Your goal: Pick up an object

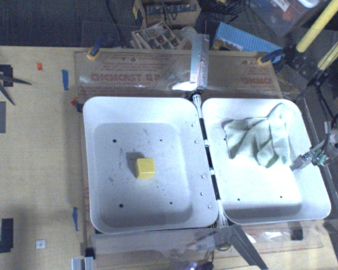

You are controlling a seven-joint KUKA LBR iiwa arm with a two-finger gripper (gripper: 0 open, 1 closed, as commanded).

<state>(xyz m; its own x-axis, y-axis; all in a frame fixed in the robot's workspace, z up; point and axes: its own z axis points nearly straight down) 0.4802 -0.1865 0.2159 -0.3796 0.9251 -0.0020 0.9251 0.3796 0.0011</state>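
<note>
Pincer (304, 160) at right bin's (315, 204) rim, beside pale cloth (259, 136); we cannot tell its state. Yellow block (146, 168) sits mid-floor, left bin (101, 122).

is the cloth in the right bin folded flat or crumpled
Crumpled. The pale green cloth lies bunched in uneven folds and ridges in the far part of the right bin, with no neat edges.
</note>
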